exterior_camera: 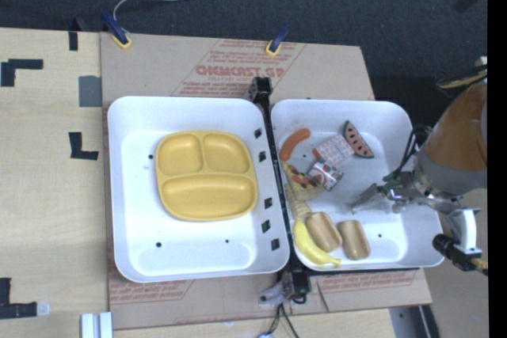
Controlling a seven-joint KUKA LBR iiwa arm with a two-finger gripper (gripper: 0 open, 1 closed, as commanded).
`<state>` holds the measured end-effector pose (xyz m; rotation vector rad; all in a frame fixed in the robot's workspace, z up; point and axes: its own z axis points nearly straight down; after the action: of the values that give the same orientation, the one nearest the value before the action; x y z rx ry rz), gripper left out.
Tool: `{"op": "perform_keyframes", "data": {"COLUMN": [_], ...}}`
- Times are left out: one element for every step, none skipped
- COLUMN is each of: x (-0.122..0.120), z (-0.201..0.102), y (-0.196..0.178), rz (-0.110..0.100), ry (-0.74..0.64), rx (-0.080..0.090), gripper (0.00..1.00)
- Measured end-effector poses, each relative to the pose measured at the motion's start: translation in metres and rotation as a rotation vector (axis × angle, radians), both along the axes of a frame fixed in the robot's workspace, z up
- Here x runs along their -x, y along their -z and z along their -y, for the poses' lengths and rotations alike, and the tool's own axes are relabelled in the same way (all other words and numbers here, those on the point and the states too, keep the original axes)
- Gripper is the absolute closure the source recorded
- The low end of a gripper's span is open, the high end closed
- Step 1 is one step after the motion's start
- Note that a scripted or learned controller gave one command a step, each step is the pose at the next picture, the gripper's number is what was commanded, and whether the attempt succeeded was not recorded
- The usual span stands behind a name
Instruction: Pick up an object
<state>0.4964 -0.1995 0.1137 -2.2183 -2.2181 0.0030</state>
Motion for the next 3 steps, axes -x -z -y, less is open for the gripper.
{"op": "perform_keyframes", "data": {"x": [-0.087,-0.120,-0.148], "z": [-0.012,-0.044,-0.061], "y": [0.027,0.027,0.027], "rz": [0.011,0.011,0.009], "ry": [-0.002,-0.001,0.001], "rx": [0.003,0.007,0.012], "gripper": [0.00,0.00,0.00]}}
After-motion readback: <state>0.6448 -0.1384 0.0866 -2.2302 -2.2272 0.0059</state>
